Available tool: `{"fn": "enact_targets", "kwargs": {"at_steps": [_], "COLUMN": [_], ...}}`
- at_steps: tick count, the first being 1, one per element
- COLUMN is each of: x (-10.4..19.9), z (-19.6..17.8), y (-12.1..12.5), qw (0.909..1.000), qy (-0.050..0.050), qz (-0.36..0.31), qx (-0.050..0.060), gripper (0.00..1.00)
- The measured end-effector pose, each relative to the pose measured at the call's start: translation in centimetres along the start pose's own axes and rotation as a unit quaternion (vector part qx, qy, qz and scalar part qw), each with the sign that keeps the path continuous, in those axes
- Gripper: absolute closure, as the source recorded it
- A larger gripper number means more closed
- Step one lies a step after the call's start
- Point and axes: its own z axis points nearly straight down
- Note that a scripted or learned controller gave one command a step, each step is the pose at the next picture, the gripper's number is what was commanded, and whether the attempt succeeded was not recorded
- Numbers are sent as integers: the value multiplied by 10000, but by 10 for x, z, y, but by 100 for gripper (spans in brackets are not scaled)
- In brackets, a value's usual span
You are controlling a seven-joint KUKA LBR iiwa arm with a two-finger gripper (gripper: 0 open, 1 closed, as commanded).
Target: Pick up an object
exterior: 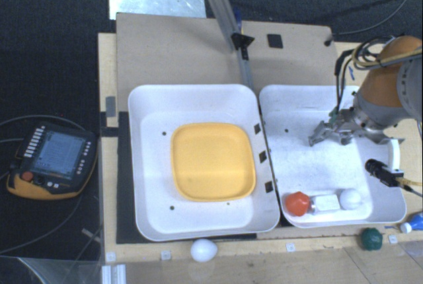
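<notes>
Gripper point(328, 133) fingers appear spread and hold nothing above the right bin point(291, 111), so centre them over 1 object, the red ball point(297, 203) at its near edge, before you descend.

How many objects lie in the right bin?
3, all along its near edge: a red ball at left, a white block in the middle, a white ball at right. The arm may hide more.
</notes>
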Motion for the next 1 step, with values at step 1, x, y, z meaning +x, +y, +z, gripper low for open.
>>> {"fn": "enact_targets", "kwargs": {"at_steps": [1], "x": [0], "z": [-12], "y": [1], "qw": [10000], "qy": [-4], "qz": [-1], "qx": [-14], "gripper": [100]}}
